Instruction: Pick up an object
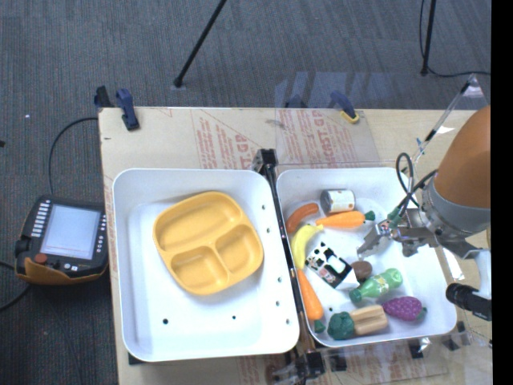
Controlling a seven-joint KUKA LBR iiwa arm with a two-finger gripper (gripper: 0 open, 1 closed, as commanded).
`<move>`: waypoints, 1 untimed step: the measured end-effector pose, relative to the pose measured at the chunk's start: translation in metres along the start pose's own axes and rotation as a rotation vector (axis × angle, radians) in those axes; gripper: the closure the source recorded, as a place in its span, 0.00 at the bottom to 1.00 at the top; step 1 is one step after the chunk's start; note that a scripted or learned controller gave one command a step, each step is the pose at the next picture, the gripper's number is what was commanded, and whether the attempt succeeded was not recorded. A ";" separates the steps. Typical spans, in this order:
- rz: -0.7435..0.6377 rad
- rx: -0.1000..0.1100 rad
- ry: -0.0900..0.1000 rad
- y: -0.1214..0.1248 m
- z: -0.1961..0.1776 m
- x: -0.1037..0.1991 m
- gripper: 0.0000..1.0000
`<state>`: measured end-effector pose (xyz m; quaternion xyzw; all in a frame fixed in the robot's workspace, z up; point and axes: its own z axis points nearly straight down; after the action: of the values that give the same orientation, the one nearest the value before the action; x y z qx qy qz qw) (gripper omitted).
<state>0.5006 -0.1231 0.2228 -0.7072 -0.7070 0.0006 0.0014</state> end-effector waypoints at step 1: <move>0.195 -0.020 0.000 0.030 0.108 0.003 0.00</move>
<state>0.5306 -0.1201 0.1144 -0.7727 -0.6347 -0.0065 -0.0059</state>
